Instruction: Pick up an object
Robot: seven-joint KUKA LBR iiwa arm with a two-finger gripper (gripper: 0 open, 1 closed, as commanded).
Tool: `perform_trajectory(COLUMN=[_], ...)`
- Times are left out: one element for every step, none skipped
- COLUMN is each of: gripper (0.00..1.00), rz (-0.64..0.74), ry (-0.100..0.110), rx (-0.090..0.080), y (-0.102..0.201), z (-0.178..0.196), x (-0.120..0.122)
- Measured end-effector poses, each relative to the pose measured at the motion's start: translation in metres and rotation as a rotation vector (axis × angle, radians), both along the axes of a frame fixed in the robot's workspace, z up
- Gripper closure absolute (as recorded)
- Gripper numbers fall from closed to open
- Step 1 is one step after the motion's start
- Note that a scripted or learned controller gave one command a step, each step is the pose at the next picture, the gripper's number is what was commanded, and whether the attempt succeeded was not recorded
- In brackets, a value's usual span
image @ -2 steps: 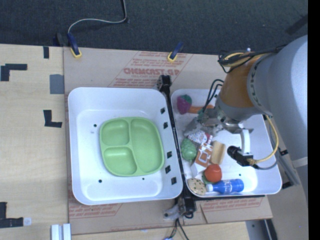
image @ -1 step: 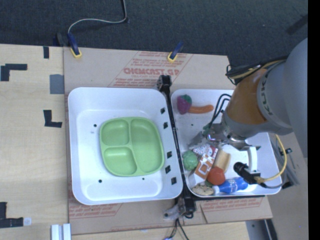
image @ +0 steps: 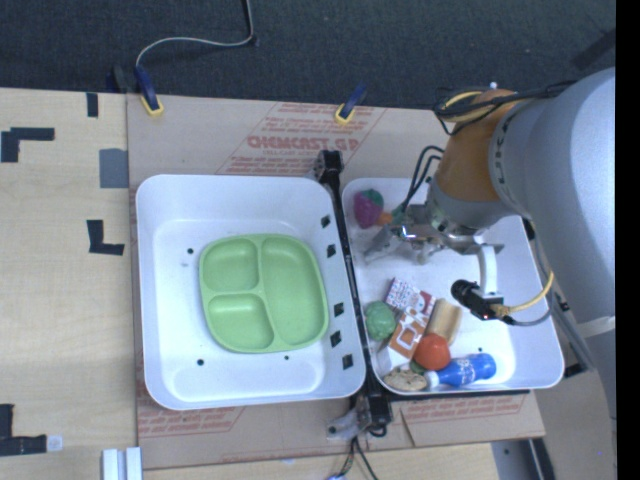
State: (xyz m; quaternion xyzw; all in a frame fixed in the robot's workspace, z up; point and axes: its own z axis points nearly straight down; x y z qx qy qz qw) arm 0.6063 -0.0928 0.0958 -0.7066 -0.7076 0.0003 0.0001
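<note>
White bins are sitting side by side on the tabletop point(image: 70, 268): the left bin point(image: 160, 298) is holding a green divided plate point(image: 264, 293), the right bin point(image: 540, 353) a heap of small objects point(image: 425, 333). The tool point(image: 395, 236) is hovering in the right bin's upper part beside a pink-and-green toy point(image: 369, 206); its state cannot be told.

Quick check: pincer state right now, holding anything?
Pincer: low in the right bin, beside the pink-and-green toy; open or closed cannot be told, nothing seen held.

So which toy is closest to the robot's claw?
The pink and green toy at the right bin's top left, beside the gripper; the other toys lie piled lower down.
</note>
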Motion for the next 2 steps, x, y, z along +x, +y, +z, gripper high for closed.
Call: perform_trajectory(gripper=[0.00,0.00], rz=[0.001,0.005], ry=[-0.002,0.026], rx=[0.000,0.003], y=[-0.002,-0.008], z=[-0.010,-0.013], x=[0.030,0.057])
